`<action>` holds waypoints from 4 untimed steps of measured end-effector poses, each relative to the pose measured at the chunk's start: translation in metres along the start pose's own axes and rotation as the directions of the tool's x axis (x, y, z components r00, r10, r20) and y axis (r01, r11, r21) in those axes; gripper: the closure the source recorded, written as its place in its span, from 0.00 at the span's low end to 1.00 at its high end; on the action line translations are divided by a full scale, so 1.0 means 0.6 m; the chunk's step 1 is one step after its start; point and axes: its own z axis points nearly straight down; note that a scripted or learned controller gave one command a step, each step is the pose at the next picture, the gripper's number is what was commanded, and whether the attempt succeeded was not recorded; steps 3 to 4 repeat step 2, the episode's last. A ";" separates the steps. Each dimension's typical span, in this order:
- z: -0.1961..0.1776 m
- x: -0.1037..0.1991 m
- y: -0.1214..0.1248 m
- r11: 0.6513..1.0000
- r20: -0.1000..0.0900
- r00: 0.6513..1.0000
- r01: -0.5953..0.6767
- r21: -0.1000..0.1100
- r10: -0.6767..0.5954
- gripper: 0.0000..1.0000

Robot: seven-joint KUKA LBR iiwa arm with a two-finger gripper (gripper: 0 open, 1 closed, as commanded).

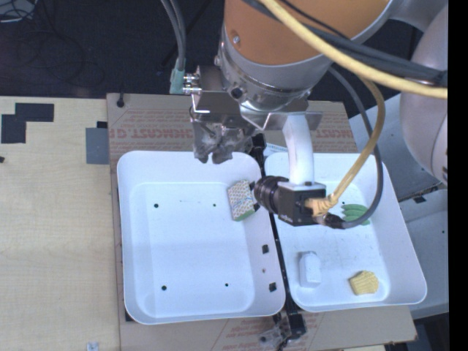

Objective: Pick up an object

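Bench (51, 232) and left bin (183, 258): gripper (216, 143), too blurred to tell open from closed, hangs just above-left of the speckled pad (240, 199), probably lining up a pick.

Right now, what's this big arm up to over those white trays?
A robot arm reaches over two white bins, its gripper near the far edge of the left bin; I see nothing held in it. A speckled sponge-like piece lies by that bin's right wall. The right bin holds a white block, a yellow piece and something green.
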 end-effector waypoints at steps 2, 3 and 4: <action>-0.018 -0.003 0.093 1.000 0.005 1.000 -0.002 0.008 0.002 1.00; -0.018 -0.003 0.093 1.000 0.005 1.000 -0.002 0.008 0.002 1.00; -0.018 -0.003 0.093 1.000 0.005 1.000 -0.002 0.008 0.002 1.00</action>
